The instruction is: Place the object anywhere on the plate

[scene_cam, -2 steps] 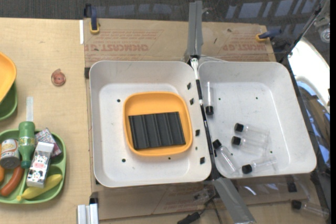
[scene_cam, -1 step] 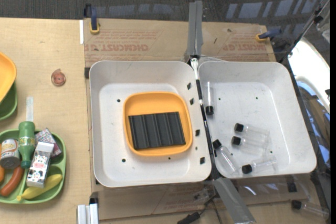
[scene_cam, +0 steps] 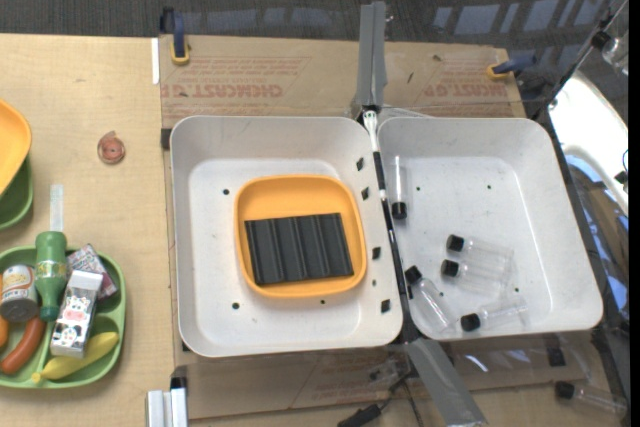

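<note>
An orange plate [scene_cam: 300, 190] sits in the middle of the left white bin [scene_cam: 205, 245]. A dark grey ridged rectangular block [scene_cam: 300, 248] lies flat on the plate, within its rim. In the right white bin [scene_cam: 500, 165] lie several clear vials with black caps. One vial [scene_cam: 396, 193] is by the left wall, two vials [scene_cam: 478, 263] are near the middle, and more vials [scene_cam: 490, 317] rest along the front.
A green tray [scene_cam: 100, 355] of toy food and a bottle stands on the wooden bench at far left, below an orange bowl [scene_cam: 12, 150]. A small round pink item [scene_cam: 111, 149] lies on the bench. Cardboard [scene_cam: 260, 80] lies behind the bins.
</note>
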Available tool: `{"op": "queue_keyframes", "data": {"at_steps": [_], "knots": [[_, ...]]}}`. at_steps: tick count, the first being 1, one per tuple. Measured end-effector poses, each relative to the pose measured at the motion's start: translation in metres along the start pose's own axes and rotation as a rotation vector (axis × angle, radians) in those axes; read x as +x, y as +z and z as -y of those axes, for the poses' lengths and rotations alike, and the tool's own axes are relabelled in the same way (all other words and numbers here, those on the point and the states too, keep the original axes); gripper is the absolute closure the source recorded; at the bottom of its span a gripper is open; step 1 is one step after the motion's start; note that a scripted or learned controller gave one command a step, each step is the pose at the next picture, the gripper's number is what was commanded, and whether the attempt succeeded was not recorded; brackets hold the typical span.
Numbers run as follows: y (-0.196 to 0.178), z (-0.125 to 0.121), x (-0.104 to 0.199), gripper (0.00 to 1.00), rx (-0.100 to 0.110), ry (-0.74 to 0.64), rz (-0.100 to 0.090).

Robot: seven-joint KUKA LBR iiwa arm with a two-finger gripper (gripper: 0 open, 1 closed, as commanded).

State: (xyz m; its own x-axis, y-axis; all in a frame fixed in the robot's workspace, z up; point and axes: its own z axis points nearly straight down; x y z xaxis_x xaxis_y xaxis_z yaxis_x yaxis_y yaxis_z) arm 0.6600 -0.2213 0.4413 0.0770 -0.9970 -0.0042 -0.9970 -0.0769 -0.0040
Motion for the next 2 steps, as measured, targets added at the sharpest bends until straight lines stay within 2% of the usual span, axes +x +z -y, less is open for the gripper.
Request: {"op": "queue_keyframes", "data": {"at_steps": [1,2], "knots": [[0.0008,0.0004,-0.0058,1.00,-0.002,-0.223,0.001],[0.0010,0.0009,-0.0132,1.00,-0.003,-0.516,0.002]]}}
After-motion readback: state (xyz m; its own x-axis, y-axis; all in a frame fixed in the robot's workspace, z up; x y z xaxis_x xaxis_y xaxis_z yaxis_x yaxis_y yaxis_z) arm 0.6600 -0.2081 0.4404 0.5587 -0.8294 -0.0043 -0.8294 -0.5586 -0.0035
